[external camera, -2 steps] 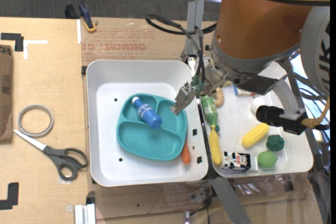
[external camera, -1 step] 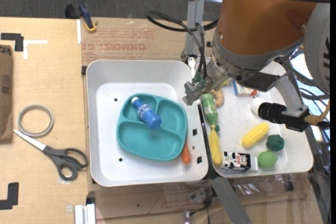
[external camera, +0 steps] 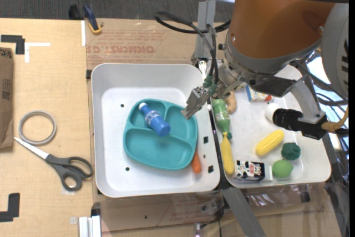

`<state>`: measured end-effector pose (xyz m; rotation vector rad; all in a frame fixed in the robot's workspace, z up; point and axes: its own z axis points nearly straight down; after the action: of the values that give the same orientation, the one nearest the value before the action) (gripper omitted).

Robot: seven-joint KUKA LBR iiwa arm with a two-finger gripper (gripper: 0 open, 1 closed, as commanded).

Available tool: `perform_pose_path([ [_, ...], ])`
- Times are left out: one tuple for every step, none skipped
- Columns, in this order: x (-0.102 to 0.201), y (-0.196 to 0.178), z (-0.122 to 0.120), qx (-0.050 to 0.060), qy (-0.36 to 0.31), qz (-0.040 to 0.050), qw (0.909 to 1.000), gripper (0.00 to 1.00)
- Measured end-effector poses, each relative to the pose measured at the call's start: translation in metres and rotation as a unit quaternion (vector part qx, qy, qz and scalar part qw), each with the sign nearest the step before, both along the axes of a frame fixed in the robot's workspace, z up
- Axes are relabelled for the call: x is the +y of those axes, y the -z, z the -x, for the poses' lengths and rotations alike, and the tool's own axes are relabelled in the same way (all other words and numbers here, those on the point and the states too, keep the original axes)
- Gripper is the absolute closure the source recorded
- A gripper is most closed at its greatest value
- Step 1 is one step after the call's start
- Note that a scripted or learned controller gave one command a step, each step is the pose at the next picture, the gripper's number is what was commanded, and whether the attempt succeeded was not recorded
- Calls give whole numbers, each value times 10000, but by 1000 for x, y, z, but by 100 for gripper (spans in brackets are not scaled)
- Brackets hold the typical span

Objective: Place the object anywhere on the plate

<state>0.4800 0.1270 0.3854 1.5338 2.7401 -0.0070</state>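
A teal divided plate [external camera: 166, 152] lies in the left white bin [external camera: 105, 119]. A small blue bottle with a white cap [external camera: 153, 119] lies on its side across the plate's upper-left compartments. My gripper [external camera: 195, 101] hangs over the plate's upper right rim, close to the wall between the two bins and a short way right of the bottle. Nothing can be made out in its grasp. The big orange-banded wrist hides the back of the right bin.
An orange carrot [external camera: 196, 164] lies against the plate's right edge. The right bin [external camera: 310, 175] holds a green bottle [external camera: 221, 114], a yellow corn cob [external camera: 270, 142], a long yellow piece [external camera: 227, 155], a dark green toy [external camera: 290, 151], a lime [external camera: 282, 169] and a small box [external camera: 249, 170]. Scissors [external camera: 61, 164] and a tape roll [external camera: 37, 126] lie on the bench at left.
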Motion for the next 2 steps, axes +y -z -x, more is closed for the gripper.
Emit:
perform_pose_path([
  [0, -9, -1, 0, -6, 11, 10000, 100],
  [-31, 7, -31, 4, -1605, -14, 9870, 100],
])
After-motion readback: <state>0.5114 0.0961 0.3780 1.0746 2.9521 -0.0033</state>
